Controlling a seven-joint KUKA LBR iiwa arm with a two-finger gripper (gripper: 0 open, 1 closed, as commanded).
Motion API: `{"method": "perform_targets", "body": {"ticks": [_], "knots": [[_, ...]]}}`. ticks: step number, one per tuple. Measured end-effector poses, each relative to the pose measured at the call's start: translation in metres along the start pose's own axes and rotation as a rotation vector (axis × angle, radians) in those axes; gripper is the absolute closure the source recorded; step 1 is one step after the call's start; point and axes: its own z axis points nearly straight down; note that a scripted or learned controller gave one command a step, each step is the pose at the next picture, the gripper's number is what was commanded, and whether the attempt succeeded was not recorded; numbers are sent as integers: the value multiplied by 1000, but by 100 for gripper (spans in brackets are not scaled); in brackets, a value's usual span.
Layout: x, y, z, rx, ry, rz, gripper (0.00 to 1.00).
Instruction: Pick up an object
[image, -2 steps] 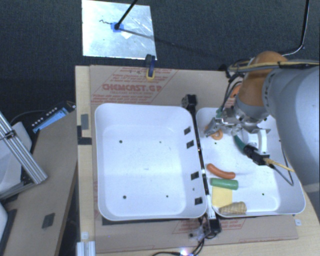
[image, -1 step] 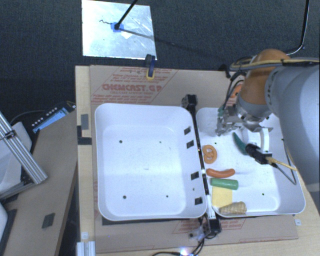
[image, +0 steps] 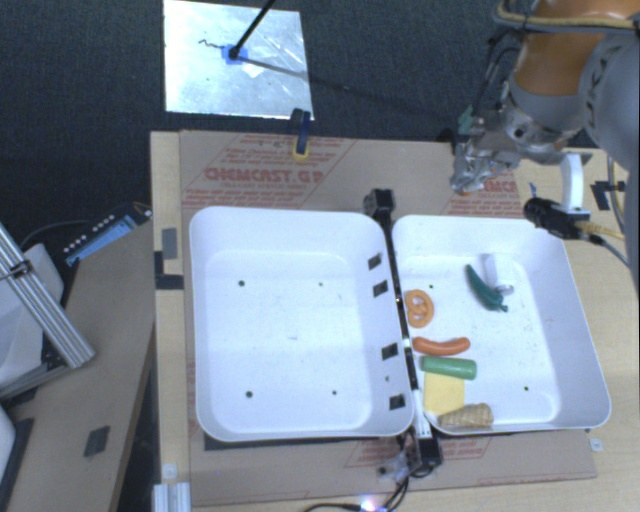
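Arm parked high, beyond the far rim of the right-hand shallow white plastic bin (image: 575, 300). Hand (image: 472, 178) hangs over the cardboard sheet (image: 330, 165) covering the bench, not over either bin. Cannot tell whether the hand is spread or closed: the tip is small and blurred. Nothing visible in it. Judgement: a hover pose clear of the bins, so the camera sees all contents before a pick.

Contents, placed relative to the hand:
- Right bin, just below the hand: all candidate objects.
- Nearest to the hand: dark green curved plastic piece (image: 484, 288), touching a small pale grey-white object (image: 491, 269).
- Further below, against the wall shared by the bins: orange pretzel-shaped toy (image: 419, 308), orange-red sausage-shaped toy (image: 441, 346), green block (image: 448, 367), yellow wedge (image: 442, 392), tan cone-shaped toy (image: 468, 416).
- Left-hand shallow white plastic bin (image: 290, 320), below and well left of the hand: bare floor with a few dark dots.

Judgement: objects crowd the divider, where the wall may obstruct a grasp; the green piece sits more openly.
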Motion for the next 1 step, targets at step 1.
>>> {"method": "perform_targets", "body": {"ticks": [1], "knots": [[32, 1, -141, -6, 1, -1, 100]]}}
